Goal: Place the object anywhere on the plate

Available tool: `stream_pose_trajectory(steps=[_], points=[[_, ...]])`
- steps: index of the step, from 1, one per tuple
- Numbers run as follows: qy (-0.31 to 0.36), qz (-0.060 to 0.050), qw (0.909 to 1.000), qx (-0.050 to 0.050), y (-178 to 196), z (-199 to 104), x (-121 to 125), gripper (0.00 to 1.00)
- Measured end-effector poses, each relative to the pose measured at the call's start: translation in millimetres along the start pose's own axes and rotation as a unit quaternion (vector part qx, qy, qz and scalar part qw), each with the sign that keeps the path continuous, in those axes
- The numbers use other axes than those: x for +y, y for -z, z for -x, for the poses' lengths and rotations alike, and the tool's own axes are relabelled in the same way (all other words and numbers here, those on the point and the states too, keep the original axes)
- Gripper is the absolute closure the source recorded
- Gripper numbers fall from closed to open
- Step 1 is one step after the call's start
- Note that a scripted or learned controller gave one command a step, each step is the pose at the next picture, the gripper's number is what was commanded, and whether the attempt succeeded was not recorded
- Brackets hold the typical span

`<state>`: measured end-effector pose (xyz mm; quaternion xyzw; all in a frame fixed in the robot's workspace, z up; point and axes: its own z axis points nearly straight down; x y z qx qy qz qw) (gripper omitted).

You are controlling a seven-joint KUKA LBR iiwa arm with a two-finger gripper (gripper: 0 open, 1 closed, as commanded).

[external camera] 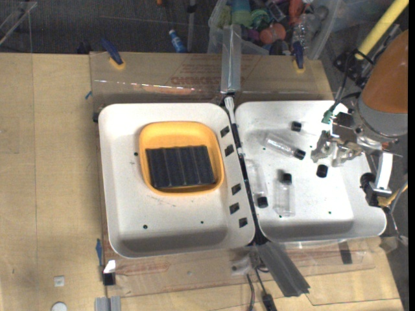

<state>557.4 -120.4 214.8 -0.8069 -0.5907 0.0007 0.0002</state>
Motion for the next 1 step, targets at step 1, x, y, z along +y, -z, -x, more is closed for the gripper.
stream_pose_trajectory(steps=[1], points=[[0.068, 0.001, 0.9977, 0.0, -23.7, -17.2, 51.0, 1.0]])
